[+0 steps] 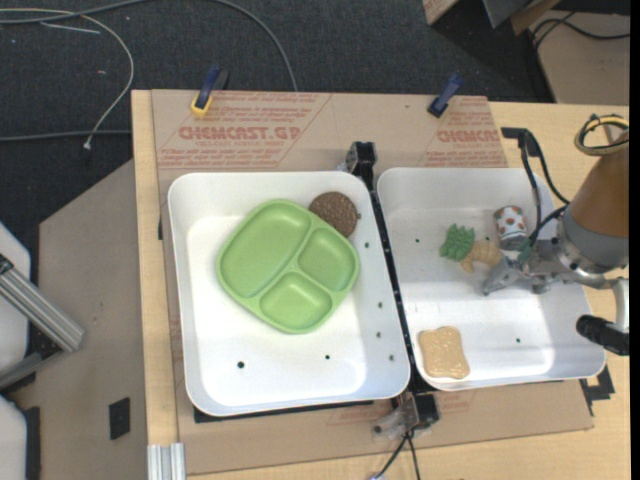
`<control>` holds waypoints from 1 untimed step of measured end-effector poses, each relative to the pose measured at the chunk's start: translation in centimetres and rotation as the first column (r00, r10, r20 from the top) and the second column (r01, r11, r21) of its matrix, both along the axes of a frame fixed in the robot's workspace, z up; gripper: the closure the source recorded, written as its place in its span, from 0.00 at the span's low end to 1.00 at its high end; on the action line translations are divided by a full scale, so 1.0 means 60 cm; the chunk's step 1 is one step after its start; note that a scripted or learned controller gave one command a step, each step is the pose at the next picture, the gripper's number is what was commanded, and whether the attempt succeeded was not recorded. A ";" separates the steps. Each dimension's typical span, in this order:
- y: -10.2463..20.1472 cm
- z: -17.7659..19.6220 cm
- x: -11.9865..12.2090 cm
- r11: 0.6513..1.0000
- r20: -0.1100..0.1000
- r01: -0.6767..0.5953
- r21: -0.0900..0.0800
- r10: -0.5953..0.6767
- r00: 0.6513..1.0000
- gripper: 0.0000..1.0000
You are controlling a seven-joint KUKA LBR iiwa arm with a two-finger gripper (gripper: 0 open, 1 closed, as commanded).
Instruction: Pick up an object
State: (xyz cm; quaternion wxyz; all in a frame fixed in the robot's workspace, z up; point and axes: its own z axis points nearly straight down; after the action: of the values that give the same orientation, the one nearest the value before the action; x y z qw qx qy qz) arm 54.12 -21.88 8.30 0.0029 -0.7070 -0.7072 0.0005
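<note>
The gripper (505, 276) sits low at the right of the frame in the right bin (480, 363), reaching toward the clustered green toy (459, 241), can (510, 223) and tan piece (485, 256), apparently lining up a pick, its fingers' state I cannot tell

Grey metal wrist (590, 253) under a wide orange band (608, 200), black cables (540, 193) along the side, yellow cable loop (600, 133) above.

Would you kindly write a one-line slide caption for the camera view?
Claw low in the right bin beside a green toy; green divided plate sits in the left bin.
</note>
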 end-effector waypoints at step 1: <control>-0.001 0.022 0.002 1.000 0.005 0.000 -0.002 0.000 1.000 1.00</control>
State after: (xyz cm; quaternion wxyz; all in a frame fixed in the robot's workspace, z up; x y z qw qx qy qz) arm 54.24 -21.92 9.61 0.0008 -0.7070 -0.7072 -0.0006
